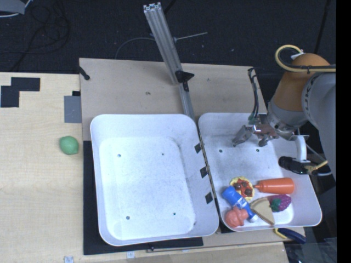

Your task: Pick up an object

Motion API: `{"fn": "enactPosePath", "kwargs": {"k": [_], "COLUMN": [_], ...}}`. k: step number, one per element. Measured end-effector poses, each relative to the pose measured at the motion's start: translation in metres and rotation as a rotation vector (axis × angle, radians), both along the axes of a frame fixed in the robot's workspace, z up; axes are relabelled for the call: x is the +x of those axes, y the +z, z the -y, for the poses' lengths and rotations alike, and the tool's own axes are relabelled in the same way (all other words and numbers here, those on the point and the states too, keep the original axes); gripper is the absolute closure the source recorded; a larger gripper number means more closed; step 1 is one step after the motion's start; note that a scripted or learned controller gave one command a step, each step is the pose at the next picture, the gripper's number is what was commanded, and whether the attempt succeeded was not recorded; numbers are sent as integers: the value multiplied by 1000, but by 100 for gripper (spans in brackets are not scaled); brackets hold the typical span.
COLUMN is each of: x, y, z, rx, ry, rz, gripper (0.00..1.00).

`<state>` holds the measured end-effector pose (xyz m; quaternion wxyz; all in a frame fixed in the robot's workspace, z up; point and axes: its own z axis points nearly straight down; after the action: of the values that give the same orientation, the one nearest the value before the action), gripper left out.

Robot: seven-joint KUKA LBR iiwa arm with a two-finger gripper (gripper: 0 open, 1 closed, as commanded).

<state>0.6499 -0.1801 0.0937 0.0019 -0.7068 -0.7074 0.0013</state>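
Arm: you've got the grey arm (307, 97) reaching in from the right edge of the frame, bent down over the right bin (230, 130).
End effector: look at the end effector (253, 136) in the upper part of that bin; its fingers are spread apart and nothing sits between them, so it's released and carrying nothing.
Toys: your targets are bunched in the bin's lower right corner, probably slid there against the wall: an orange bottle (274, 186), a blue piece (237, 197), a pink lump (236, 217), a purple bit (281, 203).
Gap: the pile lies below the end effector in the frame, well apart, with bare white floor between.
Left bin: the left bin (109, 130) sits just beside it.
Stray: a green ball (69, 145) rests on the desk (33, 201), far left.
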Motion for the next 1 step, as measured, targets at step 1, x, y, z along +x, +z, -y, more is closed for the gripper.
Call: {"fn": "enactPosePath", "kwargs": {"k": [1], "x": [1], "y": [13], "z": [0], "rx": [-1], "ry": [1], "rz": [4], "gripper": [100]}}
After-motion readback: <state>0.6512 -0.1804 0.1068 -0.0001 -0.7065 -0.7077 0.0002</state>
